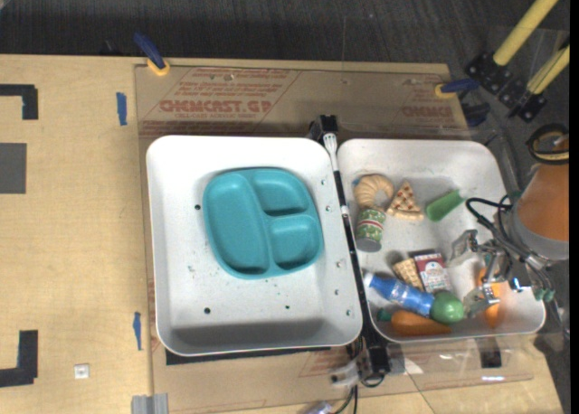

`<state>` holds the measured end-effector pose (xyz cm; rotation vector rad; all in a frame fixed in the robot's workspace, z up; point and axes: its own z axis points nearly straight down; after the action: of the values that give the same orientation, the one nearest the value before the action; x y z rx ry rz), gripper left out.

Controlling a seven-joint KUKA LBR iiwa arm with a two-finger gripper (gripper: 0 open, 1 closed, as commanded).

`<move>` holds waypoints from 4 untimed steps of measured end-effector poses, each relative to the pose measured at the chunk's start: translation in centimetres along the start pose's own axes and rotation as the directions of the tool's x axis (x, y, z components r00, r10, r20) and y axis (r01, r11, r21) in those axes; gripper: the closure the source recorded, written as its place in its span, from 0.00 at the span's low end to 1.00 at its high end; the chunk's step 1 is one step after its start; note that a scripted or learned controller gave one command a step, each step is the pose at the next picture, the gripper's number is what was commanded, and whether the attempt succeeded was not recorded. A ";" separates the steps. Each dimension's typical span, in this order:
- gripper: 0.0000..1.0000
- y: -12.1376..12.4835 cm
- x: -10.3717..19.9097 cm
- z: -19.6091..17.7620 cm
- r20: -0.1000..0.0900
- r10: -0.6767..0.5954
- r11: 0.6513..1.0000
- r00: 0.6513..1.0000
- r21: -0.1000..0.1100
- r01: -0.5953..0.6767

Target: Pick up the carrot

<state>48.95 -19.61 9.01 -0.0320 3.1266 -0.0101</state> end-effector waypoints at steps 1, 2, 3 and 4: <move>0.00 -2.6 0.4 0.1 0.003 -0.149 0.989 0.989 -0.005 0.149; 0.00 -2.6 0.2 0.1 -0.003 0.093 0.996 0.996 -0.004 -0.093; 0.00 -2.6 0.5 0.0 0.003 -0.205 0.979 0.979 -0.001 0.205; 0.00 -1.1 -0.2 0.0 0.005 -0.516 0.857 0.857 0.002 0.516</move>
<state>49.16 -20.75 9.01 -0.8665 3.0011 -0.0170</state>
